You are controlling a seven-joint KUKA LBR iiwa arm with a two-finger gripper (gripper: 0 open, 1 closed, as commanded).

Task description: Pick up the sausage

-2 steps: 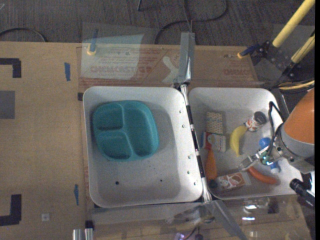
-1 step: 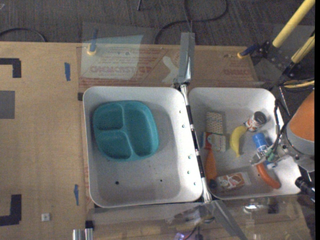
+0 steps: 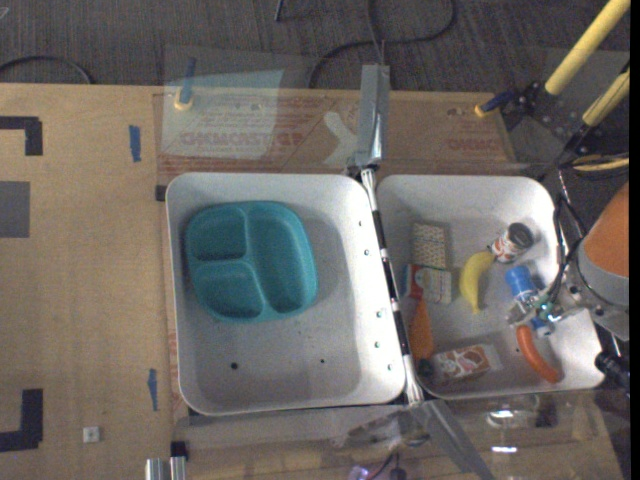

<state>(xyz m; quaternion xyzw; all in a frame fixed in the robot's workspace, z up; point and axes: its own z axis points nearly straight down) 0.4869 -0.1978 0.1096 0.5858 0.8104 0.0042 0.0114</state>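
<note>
Gripper [image 3: 533, 313] low in the right bin [image 3: 452, 193], right at the top end of the sausage [image 3: 539, 356] lying by the bin's right wall; grip state I cannot tell; approach step, I'd say; next, close squarely and lift.

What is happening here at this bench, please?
A grey robot arm with an orange band reaches in from the right over the right bin. Its gripper hangs low just above the orange sausage, near a blue bottle. The sausage lies on the bin floor, not yet lifted. A banana, a carrot and a small carton also lie there. The left bin holds a teal divided plate.
</note>
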